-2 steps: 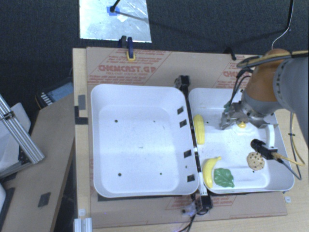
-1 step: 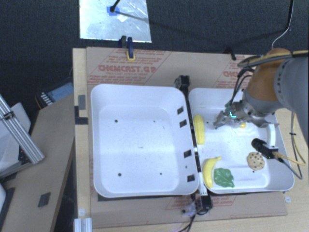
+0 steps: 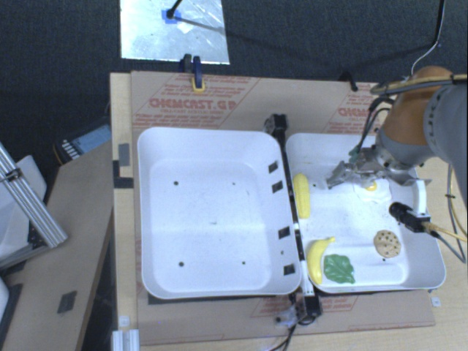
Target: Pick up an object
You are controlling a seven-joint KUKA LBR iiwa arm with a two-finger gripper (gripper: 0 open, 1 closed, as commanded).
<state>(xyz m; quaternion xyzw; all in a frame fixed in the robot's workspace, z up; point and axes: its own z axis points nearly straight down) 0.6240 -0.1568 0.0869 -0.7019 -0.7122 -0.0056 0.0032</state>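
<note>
camera view: corn cob (image 3: 300,195) lies lengthwise along the right bin's (image 3: 424,269) left wall; hand (image 3: 338,177) state cannot tell.

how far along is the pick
Done: the gripper has reached into the right bin. In hand: nothing visibly held. Left: the grasp and lift; the corn, banana, green piece and cookie all lie on the bin floor.
</note>
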